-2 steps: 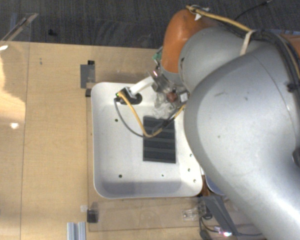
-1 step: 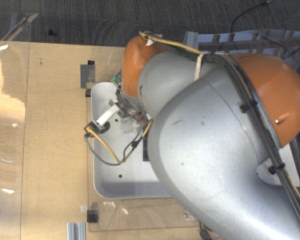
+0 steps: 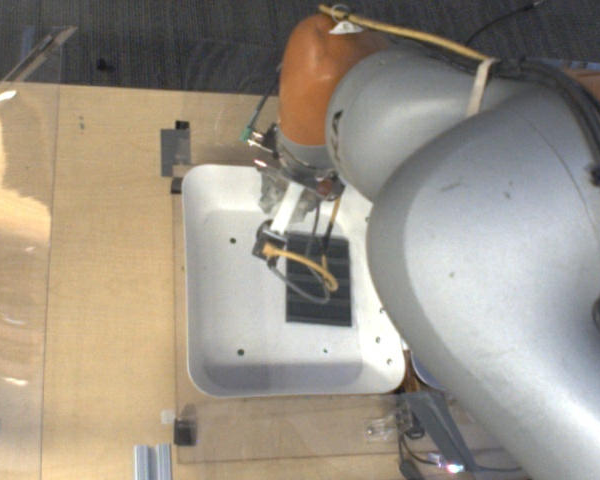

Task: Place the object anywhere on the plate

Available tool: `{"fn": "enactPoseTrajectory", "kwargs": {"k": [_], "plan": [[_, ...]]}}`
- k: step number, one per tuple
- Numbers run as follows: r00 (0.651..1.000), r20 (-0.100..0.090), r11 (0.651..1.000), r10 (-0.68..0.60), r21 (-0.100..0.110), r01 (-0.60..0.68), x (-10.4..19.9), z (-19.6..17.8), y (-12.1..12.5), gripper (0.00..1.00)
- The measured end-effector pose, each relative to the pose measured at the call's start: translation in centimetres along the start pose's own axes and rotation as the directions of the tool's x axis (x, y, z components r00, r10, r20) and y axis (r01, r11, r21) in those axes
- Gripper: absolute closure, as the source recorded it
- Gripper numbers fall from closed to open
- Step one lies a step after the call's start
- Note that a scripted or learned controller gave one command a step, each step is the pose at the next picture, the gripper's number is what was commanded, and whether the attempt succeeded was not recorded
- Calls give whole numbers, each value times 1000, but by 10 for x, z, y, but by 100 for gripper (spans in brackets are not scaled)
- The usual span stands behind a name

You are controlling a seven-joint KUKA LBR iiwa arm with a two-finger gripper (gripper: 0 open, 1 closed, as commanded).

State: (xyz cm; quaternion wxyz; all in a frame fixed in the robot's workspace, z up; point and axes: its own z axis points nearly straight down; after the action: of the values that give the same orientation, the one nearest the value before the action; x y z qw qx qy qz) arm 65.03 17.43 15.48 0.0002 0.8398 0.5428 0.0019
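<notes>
1. Looking down through the camera view, we are seeing the grey arm [image 3: 480,218] reaching in from the right and covering most of that side. Its orange band [image 3: 305,78] is sitting just above the wrist.
2. We are finding the gripper [image 3: 320,230] hanging over the white bin [image 3: 215,348], low above the right half of its floor.
3. We are not able to tell whether the gripper is spread or pressed together, because the wrist is blocking that part.
4. We are spotting a black ribbed slab [image 3: 320,293] lying flat on the bin floor, in the right half and directly beneath the gripper. We cannot tell whether the two are touching.
5. We are treating this slab as the task's thing, though we cannot tell whether it is the object or the plate.
6. We are seeing the bin resting on the wooden bench [image 3: 80,298]. A black clamp [image 3: 178,148] is standing by its upper left corner and a second clamp [image 3: 184,430] near its lower left corner.
7. We are noticing dark carpet [image 3: 160,18] running beyond the bench's far edge.
</notes>
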Motion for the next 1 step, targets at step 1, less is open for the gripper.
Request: {"fn": "enactPoseTrajectory", "kwargs": {"k": [1], "plan": [[998, 2, 998, -65, 3, 65, 6, 55, -118, 100]]}}
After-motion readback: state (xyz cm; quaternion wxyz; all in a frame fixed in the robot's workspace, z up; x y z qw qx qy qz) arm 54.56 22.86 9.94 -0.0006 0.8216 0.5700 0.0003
